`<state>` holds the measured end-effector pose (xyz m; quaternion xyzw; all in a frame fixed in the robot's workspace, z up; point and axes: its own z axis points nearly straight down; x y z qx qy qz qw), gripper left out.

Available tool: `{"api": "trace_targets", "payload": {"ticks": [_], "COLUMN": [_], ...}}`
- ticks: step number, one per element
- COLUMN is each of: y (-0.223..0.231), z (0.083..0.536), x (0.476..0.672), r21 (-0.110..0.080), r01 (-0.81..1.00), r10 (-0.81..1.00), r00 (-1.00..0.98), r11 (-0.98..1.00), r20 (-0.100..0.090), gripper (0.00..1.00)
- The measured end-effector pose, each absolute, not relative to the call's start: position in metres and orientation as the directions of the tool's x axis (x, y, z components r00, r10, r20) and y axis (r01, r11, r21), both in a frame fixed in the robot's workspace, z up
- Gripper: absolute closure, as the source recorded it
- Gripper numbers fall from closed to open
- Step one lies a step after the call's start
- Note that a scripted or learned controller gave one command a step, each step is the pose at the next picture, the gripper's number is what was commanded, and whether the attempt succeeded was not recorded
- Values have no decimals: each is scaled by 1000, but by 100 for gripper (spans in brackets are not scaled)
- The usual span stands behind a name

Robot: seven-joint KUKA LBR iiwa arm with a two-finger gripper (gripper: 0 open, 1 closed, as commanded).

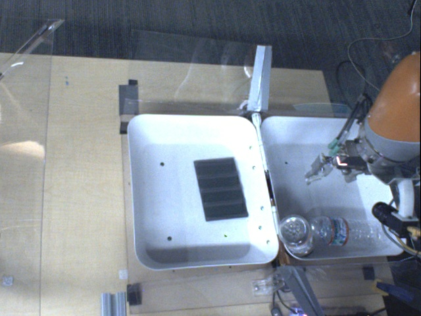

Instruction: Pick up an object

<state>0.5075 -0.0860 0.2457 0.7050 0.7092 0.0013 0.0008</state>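
A clear plastic bottle [314, 232] lies on its side along the front wall of the right bin [289, 143], its cap end toward the left. A black ribbed rectangular pad [220, 188] lies flat in the middle of the left bin [148, 137]. My gripper [317, 170] hangs over the middle of the right bin, pointing left, above and behind the bottle and apart from it. Its fingers look spread with nothing between them.
A metal divider post [260, 78] stands at the back where the two bins meet. Cables [358, 110] run behind the arm at the right. Clamps and brackets [296, 288] sit below the bins' front edge. The wooden bench [66, 176] spreads to the left.
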Motion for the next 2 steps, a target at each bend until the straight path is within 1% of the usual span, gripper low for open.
{"api": "trace_targets", "payload": {"ticks": [1, 2], "y": [-90, -135], "z": [90, 187], "x": [491, 524], "r21": [15, 6], "r01": [983, 994], "r10": [983, 994], "r00": [182, 112], "r11": [-182, -112], "r20": [3, 0], "gripper": [0, 0]}}
